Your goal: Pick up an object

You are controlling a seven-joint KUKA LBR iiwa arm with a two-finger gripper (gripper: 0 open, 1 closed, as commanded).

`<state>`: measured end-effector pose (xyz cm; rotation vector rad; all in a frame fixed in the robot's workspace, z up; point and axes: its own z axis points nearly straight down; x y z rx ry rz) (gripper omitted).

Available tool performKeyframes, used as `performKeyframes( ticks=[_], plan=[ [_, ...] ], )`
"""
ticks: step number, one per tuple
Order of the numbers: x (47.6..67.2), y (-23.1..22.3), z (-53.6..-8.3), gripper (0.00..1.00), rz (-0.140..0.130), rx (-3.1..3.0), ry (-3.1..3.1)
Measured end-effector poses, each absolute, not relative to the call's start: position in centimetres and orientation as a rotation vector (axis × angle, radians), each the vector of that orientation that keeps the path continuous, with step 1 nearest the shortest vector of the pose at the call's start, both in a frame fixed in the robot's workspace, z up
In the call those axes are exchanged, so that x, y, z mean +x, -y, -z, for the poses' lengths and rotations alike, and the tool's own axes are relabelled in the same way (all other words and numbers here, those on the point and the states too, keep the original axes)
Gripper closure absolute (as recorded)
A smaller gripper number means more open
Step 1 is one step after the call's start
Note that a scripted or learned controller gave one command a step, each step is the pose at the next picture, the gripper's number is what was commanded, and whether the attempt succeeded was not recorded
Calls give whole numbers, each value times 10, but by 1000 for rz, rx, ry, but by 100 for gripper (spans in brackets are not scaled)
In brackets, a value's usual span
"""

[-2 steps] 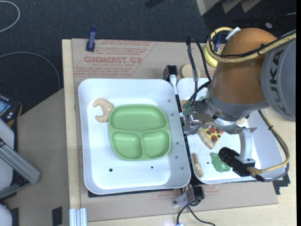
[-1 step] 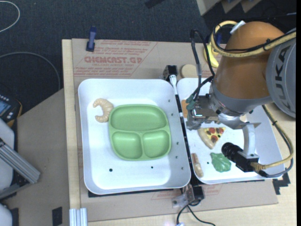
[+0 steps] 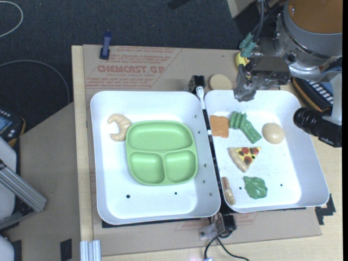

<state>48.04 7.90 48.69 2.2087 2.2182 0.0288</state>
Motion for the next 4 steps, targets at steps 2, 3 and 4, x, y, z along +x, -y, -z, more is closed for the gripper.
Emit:
performKeyframes(
  ticks=[2, 3, 4],
  plan=[
    [479, -195, -513, 100, -30, 2204, -2232],
    [478, -208, -438, 100, 12, 2221, -2227],
    [478, -144, -363, 100, 16, 2232, -2217]
  ],
)
